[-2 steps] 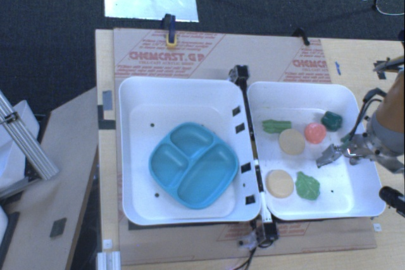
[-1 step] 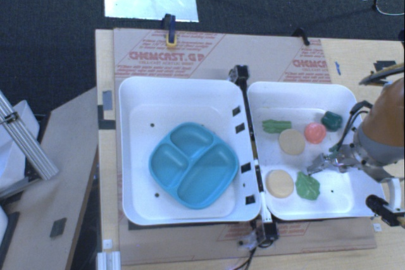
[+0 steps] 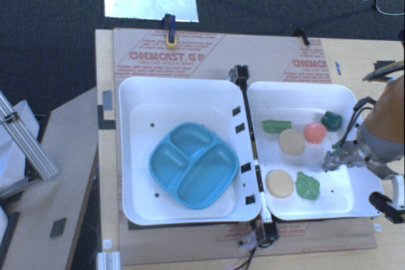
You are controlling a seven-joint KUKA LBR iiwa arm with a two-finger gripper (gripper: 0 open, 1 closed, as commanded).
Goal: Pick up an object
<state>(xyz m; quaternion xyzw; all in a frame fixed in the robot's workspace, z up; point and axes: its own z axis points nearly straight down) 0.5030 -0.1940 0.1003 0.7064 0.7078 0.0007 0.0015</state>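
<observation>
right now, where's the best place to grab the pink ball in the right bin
Judging from this view, take the pink ball across its widest middle, coming straight down. It is round, so no side is better, but the tan disc and the dark green piece sit close beside it.

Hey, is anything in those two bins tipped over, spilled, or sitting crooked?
Nothing spilled or damaged. The blue divided plate lies flat in the left bin but is turned at an angle to the bin's walls. In the right bin, the small food-like pieces lie scattered and apart, with the gripper low among them.
</observation>
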